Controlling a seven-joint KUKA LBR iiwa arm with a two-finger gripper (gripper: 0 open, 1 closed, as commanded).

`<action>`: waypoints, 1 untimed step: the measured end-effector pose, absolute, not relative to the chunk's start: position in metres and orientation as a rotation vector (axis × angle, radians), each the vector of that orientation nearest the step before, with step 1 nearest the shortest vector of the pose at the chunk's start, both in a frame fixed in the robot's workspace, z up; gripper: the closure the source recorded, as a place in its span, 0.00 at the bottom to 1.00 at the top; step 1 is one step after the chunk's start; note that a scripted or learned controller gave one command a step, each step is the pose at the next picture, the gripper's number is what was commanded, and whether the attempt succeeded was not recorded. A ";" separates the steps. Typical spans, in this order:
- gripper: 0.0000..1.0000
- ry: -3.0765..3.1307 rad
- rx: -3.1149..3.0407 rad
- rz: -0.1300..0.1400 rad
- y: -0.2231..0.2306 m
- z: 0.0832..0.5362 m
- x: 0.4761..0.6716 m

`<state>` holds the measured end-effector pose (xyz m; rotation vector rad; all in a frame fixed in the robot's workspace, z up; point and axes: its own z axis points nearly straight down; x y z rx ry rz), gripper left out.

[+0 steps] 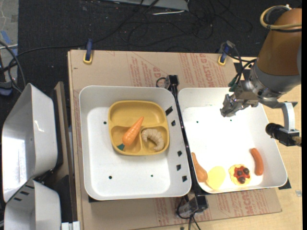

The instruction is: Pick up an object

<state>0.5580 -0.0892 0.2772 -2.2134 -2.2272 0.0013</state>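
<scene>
Gripper (229, 110) hovers over the right bin (276, 150), nothing in it; sausage (257, 161) lies well apart

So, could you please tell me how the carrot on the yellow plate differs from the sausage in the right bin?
The carrot tapers to a point, while the sausage is blunt at both ends. The carrot lies diagonally across a divided yellow plate in the left bin; the sausage lies nearly upright in the picture, directly on the right bin floor. The carrot looks longer. Both are orange toy foods, apart from the pincer.
</scene>
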 end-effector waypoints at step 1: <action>1.00 -2.229 -2.212 0.000 -0.044 0.276 0.556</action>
